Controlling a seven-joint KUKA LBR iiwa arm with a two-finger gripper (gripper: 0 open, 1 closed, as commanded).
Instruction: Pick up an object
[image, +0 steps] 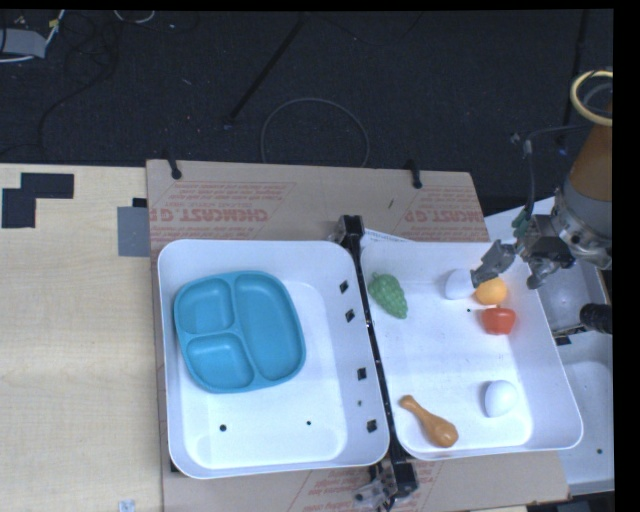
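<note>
two shallow white bins sit side by side on a brown cardboard sheet (300, 205), with the right bin (450, 400) taken here as the landmark. the grey arm (590, 170) enters over that bin's far right corner, and the gripper (520, 264) hangs at the bin's far right rim. its two dark fingers (492, 266) are spread apart, with a clear gap between them, and nothing is seen clamped in that gap.

the objects on offer all lie inside the right bin. an orange ball (490, 292) rests near the bin's far right corner, just below and slightly left of the spread fingers, close to the nearer fingertip; whether it touches that tip cannot be told. a small white round object (458, 284) lies just beside the orange ball on its left, also near the far rim. a red object (498, 320) lies just in front of the orange ball, toward the bin's right wall. a green leafy object (388, 296) lies near the bin's left wall, toward the far side, well apart from the fingers. a white egg-like object (499, 398) sits toward the bin's near right corner. a tan object shaped like a drumstick (430, 421) lies along the bin's near edge, left of the egg.

left of the right bin, across the central divider, the left bin (250, 440) bears a blue compartment tray (238, 330).
</note>
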